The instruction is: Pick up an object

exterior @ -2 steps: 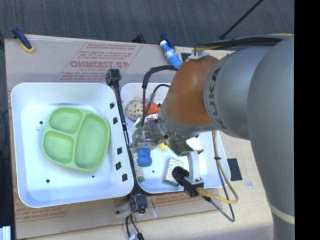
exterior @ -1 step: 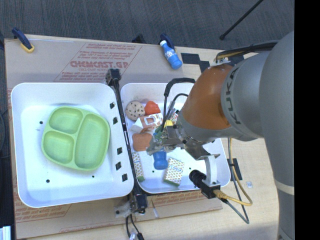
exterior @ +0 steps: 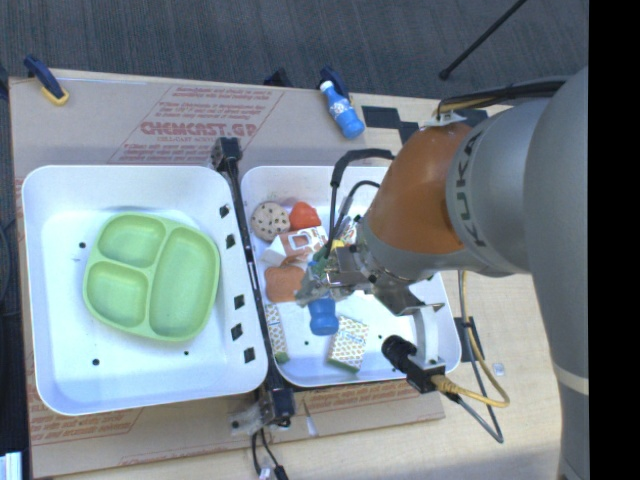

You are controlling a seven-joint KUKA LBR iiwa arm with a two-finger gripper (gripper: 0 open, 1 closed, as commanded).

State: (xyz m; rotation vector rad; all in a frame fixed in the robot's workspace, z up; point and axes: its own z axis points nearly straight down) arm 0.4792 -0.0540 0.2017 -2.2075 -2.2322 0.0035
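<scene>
My gripper (exterior: 322, 276) reaches down into the right bin (exterior: 300, 368), its tip low among the objects there. Right under it lies a blue piece (exterior: 322, 318), and an orange-brown lump (exterior: 283, 282) sits just to its left. A speckled cookie-like ball (exterior: 268, 219) and a red-orange object (exterior: 303, 214) rest toward the bin's far side, next to a white card with a red mark (exterior: 303, 240). A patterned packet (exterior: 349, 343) lies near the front of the bin. The wrist hides the fingers.
The left bin (exterior: 50, 268) holds a green divided plate (exterior: 152, 277). A blue clamp (exterior: 342, 109) sits on the cardboard behind the right bin, another blue-yellow clamp (exterior: 45, 79) at the far left corner. Black clips line the divider (exterior: 240, 268) between the bins.
</scene>
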